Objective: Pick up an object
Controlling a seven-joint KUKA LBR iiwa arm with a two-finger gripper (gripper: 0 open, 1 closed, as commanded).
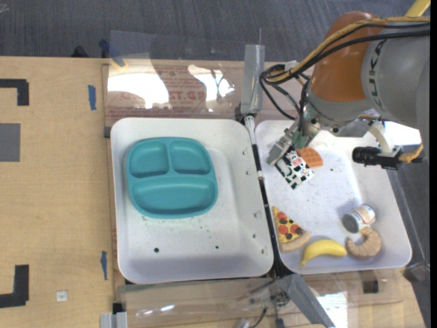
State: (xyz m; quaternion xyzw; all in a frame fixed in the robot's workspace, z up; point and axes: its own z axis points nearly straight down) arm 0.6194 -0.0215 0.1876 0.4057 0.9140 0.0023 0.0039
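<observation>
The bench [48,183] is a pale wooden surface bearing two shallow white bins side by side. The left bin [184,251] carries a teal divided plate [172,176] in its upper half. The right bin [328,190] holds the small things. The grey arm [382,67] (with its orange band above the wrist) reaches in from the right over the right bin's upper part. Its pincer [287,149] hangs low near that bin's upper left, right above a white card with black spots [298,169]; an orange piece [312,157] lies just beside the card. Whether the pincer is spread or closed, or grips anything, I cannot tell. Along the bin's lower edge lie a pizza slice toy [288,229], a yellow banana [322,250], a croissant-like pastry [364,243] and a small can [358,218], close together.
</observation>
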